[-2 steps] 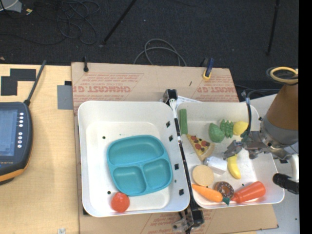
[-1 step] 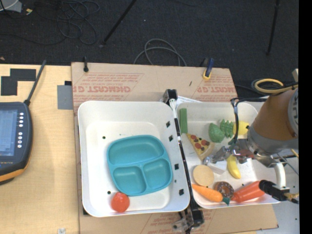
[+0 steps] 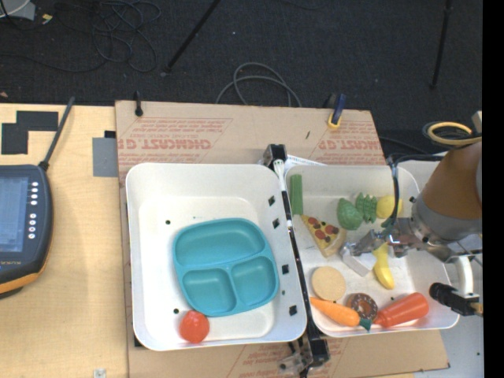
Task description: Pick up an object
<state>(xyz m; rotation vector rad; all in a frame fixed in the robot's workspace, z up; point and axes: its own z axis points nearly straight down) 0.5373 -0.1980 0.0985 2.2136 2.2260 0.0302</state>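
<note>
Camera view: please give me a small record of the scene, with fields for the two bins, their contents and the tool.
left bin: teal divided tray, red tomato
right bin: pizza slice, banana, carrot, red pepper, cookie, green toys
tool: low in the right bin, near the banana and pizza slice
tool fingers: cannot tell

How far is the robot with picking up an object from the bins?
Nothing looks picked up yet: the banana, the pizza slice and the carrot all lie in the right bin. In hand: the gripper is low in that bin, beside the banana. Left to do: close on one object and lift it.
</note>
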